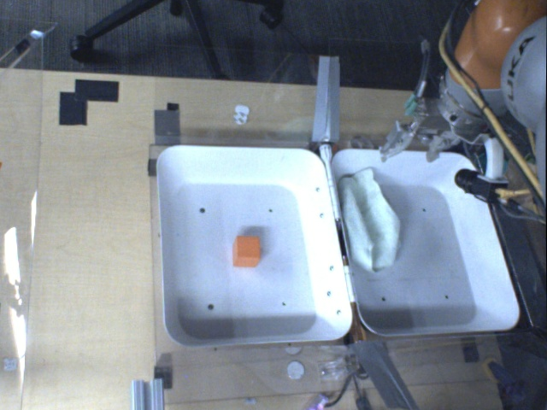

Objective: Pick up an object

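Jaws stood apart with nothing between them, the two-finger gripper (413, 143) hanging over the far edge of the right bin (491, 314), close to the upper left corner of that bin. Reached in from the right on the grey arm (521, 67), orange band (496, 24) showing above the wrist. Lay well apart from both loose things. Rested in the left bin (184, 314): a small orange cube (247, 251), near the middle of the floor and a little toward the near side. Lay in the right bin: a pale rolled cloth (371, 222), along the left wall, just below and left of the gripper but not touching it. Ran between the two bins: a grey metal divider (326, 101).
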You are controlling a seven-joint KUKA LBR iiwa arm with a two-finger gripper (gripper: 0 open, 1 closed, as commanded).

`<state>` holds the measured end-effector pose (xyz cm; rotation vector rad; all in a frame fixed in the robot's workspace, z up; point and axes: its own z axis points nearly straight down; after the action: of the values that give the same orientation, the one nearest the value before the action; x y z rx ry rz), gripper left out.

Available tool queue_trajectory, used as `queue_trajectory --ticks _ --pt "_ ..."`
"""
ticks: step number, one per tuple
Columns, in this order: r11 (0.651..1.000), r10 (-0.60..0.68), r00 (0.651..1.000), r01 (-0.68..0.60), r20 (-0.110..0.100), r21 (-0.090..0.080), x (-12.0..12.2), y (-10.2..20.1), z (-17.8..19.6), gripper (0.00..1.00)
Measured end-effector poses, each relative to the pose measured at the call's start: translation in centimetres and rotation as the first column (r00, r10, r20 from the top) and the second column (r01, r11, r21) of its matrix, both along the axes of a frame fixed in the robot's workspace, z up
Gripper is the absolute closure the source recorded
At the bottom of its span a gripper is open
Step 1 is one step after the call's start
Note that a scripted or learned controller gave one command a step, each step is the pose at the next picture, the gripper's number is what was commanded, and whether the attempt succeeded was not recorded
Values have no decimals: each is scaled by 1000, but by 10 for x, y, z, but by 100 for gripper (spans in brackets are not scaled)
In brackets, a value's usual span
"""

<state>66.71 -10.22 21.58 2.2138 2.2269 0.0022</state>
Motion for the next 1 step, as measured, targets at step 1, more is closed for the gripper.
queue_trajectory --ticks 1 --pt "993 -118 993 118 5 -1 4 -30 -129 0"
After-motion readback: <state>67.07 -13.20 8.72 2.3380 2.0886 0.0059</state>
